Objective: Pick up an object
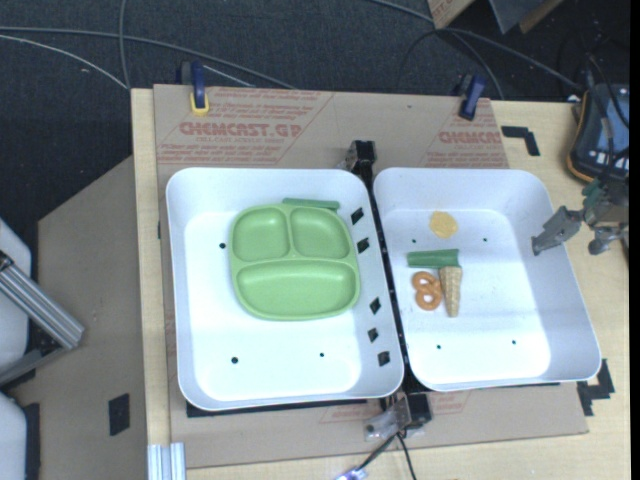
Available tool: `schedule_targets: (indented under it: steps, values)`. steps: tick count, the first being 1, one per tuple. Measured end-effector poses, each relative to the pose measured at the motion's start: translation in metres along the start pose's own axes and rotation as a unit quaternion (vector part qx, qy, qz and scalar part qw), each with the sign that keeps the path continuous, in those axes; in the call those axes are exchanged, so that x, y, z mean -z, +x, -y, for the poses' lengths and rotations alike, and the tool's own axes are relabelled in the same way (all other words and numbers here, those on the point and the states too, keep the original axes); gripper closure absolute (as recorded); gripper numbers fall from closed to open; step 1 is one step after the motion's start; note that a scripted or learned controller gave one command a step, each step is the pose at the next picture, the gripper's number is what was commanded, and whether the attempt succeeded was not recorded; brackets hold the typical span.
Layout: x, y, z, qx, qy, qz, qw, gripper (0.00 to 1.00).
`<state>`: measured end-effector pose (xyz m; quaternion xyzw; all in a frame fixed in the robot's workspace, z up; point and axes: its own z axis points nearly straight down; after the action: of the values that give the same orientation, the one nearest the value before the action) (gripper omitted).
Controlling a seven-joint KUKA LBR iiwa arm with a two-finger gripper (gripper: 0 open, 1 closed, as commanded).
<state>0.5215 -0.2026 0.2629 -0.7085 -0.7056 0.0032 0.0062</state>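
where two bins (200, 298) sit, one green plate (294, 263), four small toys (438, 268)

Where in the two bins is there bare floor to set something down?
Left bin: the front strip below the green plate. Right bin: the right half and front, beyond the pretzel and cone. Crowded: the cluster with the green stick and yellow disc.
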Motion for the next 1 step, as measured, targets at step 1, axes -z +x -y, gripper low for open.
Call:
schedule_targets:
  steps: [1]
  values:
    - [0.0067, 0.0008, -0.0023, 0.002, -0.006, 0.002, 1.0000, 0.00]
